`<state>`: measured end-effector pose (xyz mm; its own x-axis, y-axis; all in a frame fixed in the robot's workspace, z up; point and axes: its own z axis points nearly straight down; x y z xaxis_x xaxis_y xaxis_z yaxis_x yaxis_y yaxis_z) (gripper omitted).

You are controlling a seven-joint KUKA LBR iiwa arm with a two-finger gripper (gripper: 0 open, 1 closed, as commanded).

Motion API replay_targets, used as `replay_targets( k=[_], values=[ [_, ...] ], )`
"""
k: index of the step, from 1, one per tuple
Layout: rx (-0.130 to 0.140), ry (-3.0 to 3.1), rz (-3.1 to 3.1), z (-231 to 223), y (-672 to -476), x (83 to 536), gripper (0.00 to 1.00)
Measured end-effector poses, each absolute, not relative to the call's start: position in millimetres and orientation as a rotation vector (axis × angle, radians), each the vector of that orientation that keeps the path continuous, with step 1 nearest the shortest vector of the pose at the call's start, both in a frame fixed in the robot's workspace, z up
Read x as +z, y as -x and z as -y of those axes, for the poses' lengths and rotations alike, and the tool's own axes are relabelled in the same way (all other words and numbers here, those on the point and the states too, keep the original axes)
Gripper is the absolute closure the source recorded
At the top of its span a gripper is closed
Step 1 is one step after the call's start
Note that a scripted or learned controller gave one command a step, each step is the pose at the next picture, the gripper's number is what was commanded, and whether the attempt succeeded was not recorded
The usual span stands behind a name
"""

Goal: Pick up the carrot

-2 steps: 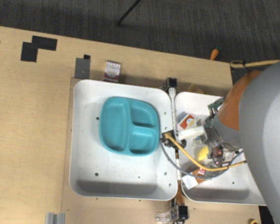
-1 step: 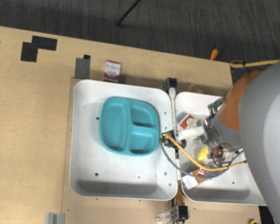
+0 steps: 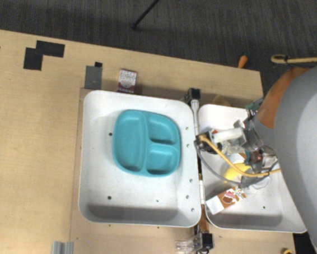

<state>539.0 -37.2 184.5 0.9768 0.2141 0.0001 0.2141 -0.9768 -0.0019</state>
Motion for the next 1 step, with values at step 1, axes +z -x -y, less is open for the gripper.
replay_targets(
  k=[1],
  values=[
    [0.000,3.084,0.601,101.9,-574.8,204.5,0.00]
  ],
)
